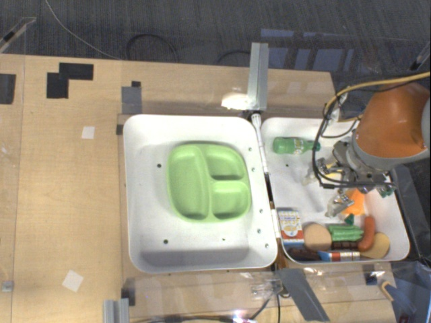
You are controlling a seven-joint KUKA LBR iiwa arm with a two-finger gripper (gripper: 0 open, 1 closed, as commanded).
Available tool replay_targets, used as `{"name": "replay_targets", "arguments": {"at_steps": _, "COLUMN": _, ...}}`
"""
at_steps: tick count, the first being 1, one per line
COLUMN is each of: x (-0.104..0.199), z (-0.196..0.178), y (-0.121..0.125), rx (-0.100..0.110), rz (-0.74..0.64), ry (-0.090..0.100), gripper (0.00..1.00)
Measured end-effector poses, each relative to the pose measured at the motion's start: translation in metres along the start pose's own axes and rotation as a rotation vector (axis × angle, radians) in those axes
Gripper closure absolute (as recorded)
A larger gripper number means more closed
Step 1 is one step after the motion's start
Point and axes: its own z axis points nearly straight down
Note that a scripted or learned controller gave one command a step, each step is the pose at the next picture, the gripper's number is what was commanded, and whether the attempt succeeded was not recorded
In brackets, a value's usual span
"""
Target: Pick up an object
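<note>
The arm's orange band [394,123] hangs over the right bin [296,170]. Below it my gripper [342,195] reaches down near the bin's front right, just above an orange piece [355,202]. Along that bin's front lie a small carton [289,222], a tan round item [315,233], a green block [345,233], a red sausage [368,229] and a dark marker [330,255]. A green bottle [291,145] lies on its side at the back of the bin.
The left bin [145,241] holds a green divided plate [207,181]. A metal post [258,73] stands behind the seam between the bins. Cables [330,170] hang around the wrist. Wooden bench [60,200] stretches to the left.
</note>
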Motion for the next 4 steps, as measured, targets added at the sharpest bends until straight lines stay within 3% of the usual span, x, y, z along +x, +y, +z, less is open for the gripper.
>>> {"name": "replay_targets", "arguments": {"at_steps": 1, "x": 0.033, "z": 0.014, "y": -0.005, "rx": 0.004, "rz": 0.053, "ry": -0.009, "gripper": 0.00}}
{"name": "replay_targets", "arguments": {"at_steps": 2, "x": 0.026, "z": -0.002, "y": -0.006, "rx": 0.014, "rz": 0.048, "ry": -0.024, "gripper": 1.00}}
{"name": "replay_targets", "arguments": {"at_steps": 3, "x": 0.006, "z": -0.093, "y": -0.044, "rx": 0.006, "rz": -0.093, "ry": -0.006, "gripper": 1.00}}
{"name": "replay_targets", "arguments": {"at_steps": 4, "x": -0.040, "z": -0.141, "y": -0.091, "rx": 0.003, "rz": -0.503, "ry": -0.004, "gripper": 1.00}}
